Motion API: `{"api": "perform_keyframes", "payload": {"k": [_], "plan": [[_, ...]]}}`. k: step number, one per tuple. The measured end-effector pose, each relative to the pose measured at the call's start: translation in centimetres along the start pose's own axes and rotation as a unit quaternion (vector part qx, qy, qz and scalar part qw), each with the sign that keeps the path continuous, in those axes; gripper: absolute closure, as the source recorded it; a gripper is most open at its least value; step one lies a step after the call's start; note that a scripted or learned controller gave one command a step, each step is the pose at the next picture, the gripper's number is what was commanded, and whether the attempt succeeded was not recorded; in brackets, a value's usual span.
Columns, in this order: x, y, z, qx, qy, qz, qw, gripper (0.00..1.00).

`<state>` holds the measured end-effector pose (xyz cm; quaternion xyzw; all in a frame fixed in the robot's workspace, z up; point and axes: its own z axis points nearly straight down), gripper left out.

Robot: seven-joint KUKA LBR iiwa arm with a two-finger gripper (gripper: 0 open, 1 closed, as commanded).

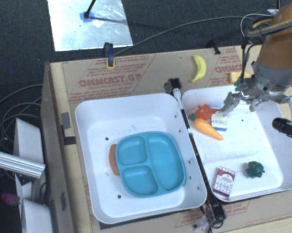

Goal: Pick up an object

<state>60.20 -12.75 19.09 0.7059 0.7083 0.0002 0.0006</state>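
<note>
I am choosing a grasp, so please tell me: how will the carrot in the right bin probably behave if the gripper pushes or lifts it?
The carrot looks like smooth plastic, so probably light, stiff and somewhat slippery. Its tapered, round shape suggests it may roll or swing sideways when pushed. It lies against a red thing, which could shift too.

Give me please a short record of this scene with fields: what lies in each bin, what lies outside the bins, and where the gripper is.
left bin: a blue plastic divided plate with an orange sausage-shaped toy at its left edge
right bin: an orange toy carrot, a red toy vegetable, a small blue-and-white box, a red-and-white carton, a small green toy
outside the bins: a yellow toy banana on the board behind the right bin
gripper: above the right bin, near the small box; hold on anything: cannot tell
</note>
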Motion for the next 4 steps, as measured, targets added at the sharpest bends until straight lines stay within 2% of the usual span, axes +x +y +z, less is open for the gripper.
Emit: {"api": "perform_keyframes", "payload": {"k": [1,2,3,4], "plan": [[3.5,0.5,9.5,-0.002,0.0,-0.001,1.0,0.0],[3.9,4.7,10.1,-0.004,-0.001,-0.001,1.0,0.0],[1.5,4.6,10.1,-0.006,-0.001,0.0,1.0,0.0],[1.4,4.6,9.0,-0.006,-0.001,-0.001,1.0,1.0]]}}
